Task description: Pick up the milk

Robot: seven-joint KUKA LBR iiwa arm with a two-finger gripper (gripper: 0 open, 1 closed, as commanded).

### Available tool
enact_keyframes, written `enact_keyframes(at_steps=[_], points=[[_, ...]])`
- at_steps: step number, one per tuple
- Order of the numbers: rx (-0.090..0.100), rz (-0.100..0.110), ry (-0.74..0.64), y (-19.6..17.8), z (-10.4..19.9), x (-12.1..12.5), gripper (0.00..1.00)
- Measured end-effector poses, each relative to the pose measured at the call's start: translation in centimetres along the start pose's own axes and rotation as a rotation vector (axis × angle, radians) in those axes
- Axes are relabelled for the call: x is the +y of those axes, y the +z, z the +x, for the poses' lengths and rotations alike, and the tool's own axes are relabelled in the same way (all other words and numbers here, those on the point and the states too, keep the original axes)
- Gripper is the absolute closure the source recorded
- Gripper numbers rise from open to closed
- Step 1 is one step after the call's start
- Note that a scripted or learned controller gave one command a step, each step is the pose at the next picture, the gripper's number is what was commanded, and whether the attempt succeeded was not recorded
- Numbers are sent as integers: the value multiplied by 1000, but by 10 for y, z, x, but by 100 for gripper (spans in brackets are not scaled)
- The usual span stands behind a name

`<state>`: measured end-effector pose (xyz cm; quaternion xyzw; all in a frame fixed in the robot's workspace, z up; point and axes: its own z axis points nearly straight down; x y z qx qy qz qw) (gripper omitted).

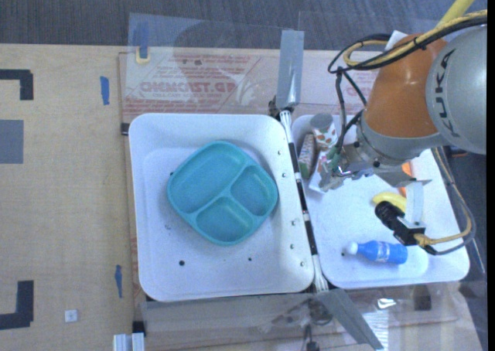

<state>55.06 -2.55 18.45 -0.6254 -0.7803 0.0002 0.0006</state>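
The milk (323,128), a small white carton with red marks, stands at the far left corner of the right bin (441,264). My gripper (334,172) hangs low just in front of it, under the orange wrist band, close to the bin's left wall. The wrist hides the gripper's tip, and I see nothing held in it. The milk rests apart from the gripper.
A brown and green packet (307,155) leans on the wall beside the milk. A yellow banana (389,199) and a blue bottle (380,252) lie nearer the front of the right bin. A teal divided plate (223,192) sits in the left bin (155,264).
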Motion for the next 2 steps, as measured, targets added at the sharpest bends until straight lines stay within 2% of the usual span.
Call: enact_keyframes(at_steps=[1, 2], points=[[-2, -2, 262, -121, -56, -32, 100], [-1, -1, 359, -64, -117, -98, 100]])
